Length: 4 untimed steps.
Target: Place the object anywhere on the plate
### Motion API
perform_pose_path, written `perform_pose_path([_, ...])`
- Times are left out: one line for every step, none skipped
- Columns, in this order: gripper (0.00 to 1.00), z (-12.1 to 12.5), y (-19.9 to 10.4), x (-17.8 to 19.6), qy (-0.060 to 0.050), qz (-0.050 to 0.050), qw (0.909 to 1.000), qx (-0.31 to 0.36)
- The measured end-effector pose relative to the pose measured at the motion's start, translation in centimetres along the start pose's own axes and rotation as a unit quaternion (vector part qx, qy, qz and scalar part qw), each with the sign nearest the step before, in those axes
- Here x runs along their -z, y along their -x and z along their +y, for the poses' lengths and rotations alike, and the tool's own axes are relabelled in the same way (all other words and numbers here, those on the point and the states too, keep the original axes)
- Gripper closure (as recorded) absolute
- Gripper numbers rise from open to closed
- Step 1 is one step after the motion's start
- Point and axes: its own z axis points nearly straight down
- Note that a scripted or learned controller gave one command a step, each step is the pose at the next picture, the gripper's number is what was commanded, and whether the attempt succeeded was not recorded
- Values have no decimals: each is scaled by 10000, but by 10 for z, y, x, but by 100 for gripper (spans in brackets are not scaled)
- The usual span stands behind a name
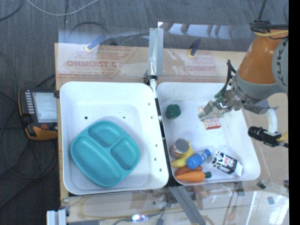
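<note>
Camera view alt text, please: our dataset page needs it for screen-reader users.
A grey and orange robot arm reaches from the right, its end effector low over a red-and-white packet in the right white bin. That bin also holds a green object, banana, bottle and carrot. A teal divided plate sits in the left bin.

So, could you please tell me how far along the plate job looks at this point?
Nothing looks delivered yet: the teal plate in the left bin carries nothing. In hand: the tool hangs over the right bin by a red-and-white packet; whether it grips it, I cannot tell. Left: secure an object, carry it across and set it on the plate.
</note>
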Motion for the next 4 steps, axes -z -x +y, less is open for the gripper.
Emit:
perform_pose_path([100,23,-54,-30,-2,13,9987,501])
perform_pose_path([100,-16,-137,-30,-2,20,9934,1149])
perform_pose_path([100,-2,-185,-30,-4,18,9920,1259])
perform_pose_path([100,-14,-282,-57,-15,11,9984,563])
